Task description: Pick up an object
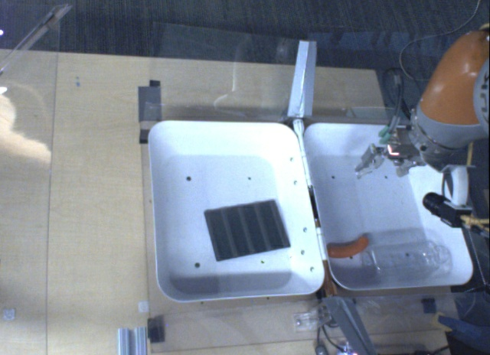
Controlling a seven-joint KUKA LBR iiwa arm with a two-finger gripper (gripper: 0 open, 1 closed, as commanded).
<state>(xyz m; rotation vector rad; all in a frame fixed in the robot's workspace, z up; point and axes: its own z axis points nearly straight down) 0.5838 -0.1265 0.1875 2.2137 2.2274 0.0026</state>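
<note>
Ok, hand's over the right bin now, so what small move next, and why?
Probably shift the hand toward the bin's near edge and start lowering. It hovers over bare floor at the far side of the right bin, while the clear plastic bottle and the orange sausage-shaped item lie along the near wall. The bottle looks like the bigger, easier target.

White bins (230, 139) hold a dark ribbed mat (246, 229) and orange sausage (347, 248).
</note>
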